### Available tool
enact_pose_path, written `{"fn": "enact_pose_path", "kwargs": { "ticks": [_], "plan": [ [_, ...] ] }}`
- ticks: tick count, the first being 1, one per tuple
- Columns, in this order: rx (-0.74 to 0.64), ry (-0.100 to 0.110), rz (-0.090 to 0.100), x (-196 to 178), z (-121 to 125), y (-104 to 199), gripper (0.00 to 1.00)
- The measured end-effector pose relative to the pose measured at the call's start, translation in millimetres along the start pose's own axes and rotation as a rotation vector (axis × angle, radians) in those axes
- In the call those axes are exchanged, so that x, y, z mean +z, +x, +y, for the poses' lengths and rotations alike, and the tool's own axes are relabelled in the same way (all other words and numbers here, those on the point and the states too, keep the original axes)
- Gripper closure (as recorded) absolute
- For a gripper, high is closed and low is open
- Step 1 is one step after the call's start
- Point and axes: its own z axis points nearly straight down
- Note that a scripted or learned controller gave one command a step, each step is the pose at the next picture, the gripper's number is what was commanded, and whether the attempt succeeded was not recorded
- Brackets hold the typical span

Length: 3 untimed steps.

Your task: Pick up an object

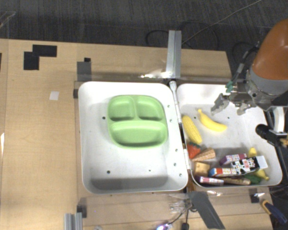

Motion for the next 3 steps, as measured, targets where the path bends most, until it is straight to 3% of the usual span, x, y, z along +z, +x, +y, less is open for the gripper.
{"fn": "enact_pose_path", "kwargs": {
  "ticks": [1, 2, 3],
  "plan": [
    [-0.158, -0.003, -0.001, 125.4, 13.4, -5.3, 0.00],
    [-0.157, -0.006, -0.001, 117.2, 15.1, -4.9, 1.00],
    [-0.064, -0.004, -0.001, 35.1, 66.9, 28.9, 1.00]
  ]
}}
